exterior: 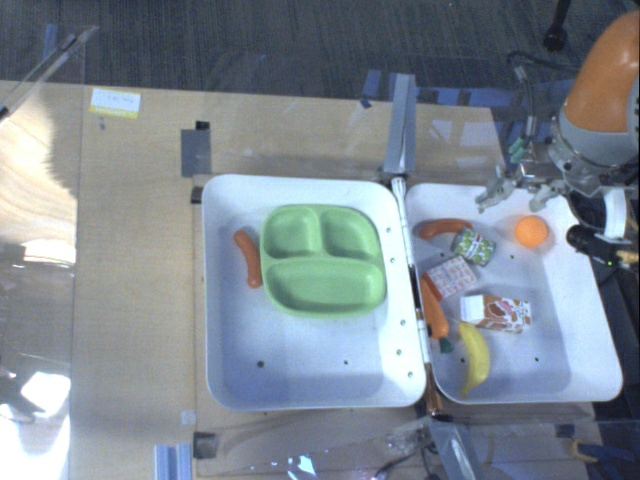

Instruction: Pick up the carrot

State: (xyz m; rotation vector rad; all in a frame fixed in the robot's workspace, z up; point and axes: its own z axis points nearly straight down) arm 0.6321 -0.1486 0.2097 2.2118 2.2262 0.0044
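camera view: we log two bins side by side.
gripper: two-finger metal gripper [518,192] hangs over the shallow white right bin [590,368] near its far edge, fingers spread apart, nothing between them.
carrot: slim orange carrot [434,309] lies along the right bin's left wall, well apart from the gripper.
near carrot: yellow banana [475,355], white-and-brown carton [497,312], checkered packet [452,275].
other bin: shallow white left bin [300,368] holds green divided plastic plate [323,259].
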